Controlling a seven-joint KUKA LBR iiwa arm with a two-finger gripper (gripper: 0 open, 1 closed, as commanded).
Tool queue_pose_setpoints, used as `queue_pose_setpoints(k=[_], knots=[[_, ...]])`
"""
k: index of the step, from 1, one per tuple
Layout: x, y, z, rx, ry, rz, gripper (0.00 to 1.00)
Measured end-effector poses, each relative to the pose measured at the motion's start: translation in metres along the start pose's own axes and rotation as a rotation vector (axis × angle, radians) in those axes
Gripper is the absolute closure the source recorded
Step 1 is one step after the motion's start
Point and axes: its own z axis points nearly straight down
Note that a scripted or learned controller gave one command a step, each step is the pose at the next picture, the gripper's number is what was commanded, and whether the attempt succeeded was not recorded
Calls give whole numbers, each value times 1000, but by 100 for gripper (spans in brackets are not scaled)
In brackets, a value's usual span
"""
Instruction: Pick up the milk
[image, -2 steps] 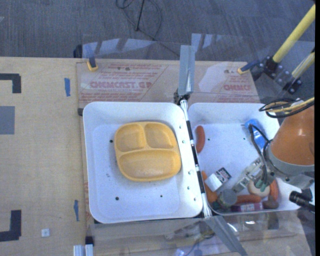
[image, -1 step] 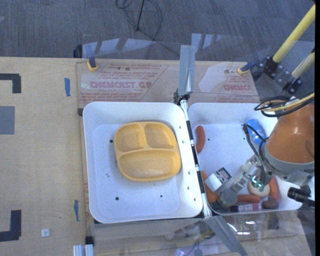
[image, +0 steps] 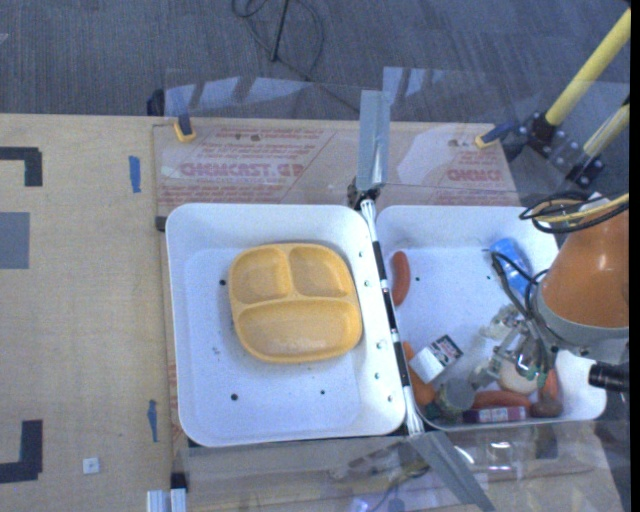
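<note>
The milk (image: 434, 362) is a small white carton with a dark label. It lies tilted near the front left of the right bin (image: 450, 270). My gripper (image: 468, 380) reaches down and to the left from the orange-banded wrist (image: 590, 285). Its tip sits low in the bin, just right of the milk and very close to it. The view does not show the milk held by the gripper.
A brown sausage (image: 400, 277) lies along the right bin's left wall, and a blue item (image: 508, 250) sits at the back. A pale round item (image: 518, 376), a red piece (image: 498, 400) and orange pieces (image: 420, 392) crowd the front edge. A yellow divided plate (image: 295, 300) rests in the left bin (image: 200, 330).
</note>
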Motion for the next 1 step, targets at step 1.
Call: queue_pose_setpoints(k=[1], knots=[[-132,98,9,14,36,-193,0]])
